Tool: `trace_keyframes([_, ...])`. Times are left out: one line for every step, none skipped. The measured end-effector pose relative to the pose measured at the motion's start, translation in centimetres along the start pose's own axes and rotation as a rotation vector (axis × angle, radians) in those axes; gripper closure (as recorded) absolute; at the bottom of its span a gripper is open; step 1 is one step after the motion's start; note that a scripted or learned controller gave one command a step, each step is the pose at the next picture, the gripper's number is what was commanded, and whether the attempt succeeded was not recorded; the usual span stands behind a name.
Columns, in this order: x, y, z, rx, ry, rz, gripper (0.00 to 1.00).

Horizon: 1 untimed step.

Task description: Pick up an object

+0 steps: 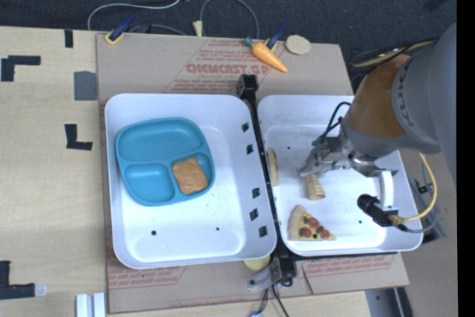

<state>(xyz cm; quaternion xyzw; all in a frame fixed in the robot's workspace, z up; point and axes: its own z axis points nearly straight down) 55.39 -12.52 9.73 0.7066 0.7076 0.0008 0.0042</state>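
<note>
The claw, whose spread I cannot tell, hangs just above a small tan cork-like piece in the right bin; probably light and stiff, best pinched across its narrow sides.

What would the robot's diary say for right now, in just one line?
gripper low in right bin | over small tan piece | pizza slice nearby | nothing lifted yet

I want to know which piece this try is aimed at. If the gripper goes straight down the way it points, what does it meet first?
Probably the small tan piece, lying right under the gripper on the right bin floor. Depth is unclear from above.
</note>
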Motion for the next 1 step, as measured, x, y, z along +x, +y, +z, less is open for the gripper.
trace_keyframes([6.81, -7.22, -9.18, 0.009, 0.009, -0.005, 1.0])
